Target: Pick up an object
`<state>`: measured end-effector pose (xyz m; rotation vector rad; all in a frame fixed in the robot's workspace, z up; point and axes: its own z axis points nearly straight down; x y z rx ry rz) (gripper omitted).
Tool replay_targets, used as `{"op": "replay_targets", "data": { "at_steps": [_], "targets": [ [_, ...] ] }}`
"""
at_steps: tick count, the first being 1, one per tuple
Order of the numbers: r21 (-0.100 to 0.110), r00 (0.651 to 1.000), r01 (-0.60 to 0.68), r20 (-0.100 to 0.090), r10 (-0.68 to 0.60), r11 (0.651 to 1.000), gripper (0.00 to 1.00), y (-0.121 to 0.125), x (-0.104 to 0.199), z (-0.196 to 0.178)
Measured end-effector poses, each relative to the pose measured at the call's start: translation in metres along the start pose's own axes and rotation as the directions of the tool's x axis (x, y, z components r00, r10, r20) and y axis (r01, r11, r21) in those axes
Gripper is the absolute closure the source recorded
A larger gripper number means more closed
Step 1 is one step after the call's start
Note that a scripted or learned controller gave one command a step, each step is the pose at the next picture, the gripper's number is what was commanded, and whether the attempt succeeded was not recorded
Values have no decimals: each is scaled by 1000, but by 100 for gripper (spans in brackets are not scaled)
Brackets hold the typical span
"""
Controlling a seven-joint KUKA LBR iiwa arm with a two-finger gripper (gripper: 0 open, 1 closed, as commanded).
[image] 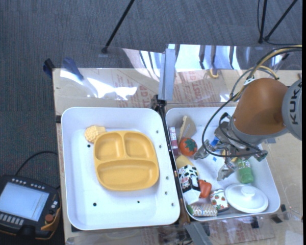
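My gripper [232, 166] hangs low over the middle of the right bin [273, 188], under the arm's orange band. A green object [245, 174] lies right beside it, on its right; whether the two touch is unclear. To the gripper's left lie an orange-red round fruit [187, 146], a black-and-white cow-patterned toy [188, 177] and a small red piece [205, 189]. In front of it sit a white lidded dish [246, 198] and a small patterned cup [220, 200].
The left bin [76, 188] holds a yellow divided plate [126, 160] and a small yellow knobbly object [94, 132] at the plate's far left corner. A beige wedge [185, 127] and a striped item [203, 209] also lie in the right bin. A pendant [23, 203] rests on the floor at left.
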<state>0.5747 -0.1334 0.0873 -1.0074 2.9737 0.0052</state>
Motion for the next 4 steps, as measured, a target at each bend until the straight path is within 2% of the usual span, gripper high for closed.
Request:
{"op": "replay_targets", "data": {
  "at_steps": [1,2,3,4],
  "targets": [
    [2,984,-180,2,180,984,0,-3,-79,-1],
    [4,999,-50,2,50,999,0,-52,-49,-1],
    [2,991,-136,0,136,991,0,-57,16,-1],
    [2,991,-131,5,131,991,100,-56,13,-11]
  ]
}}
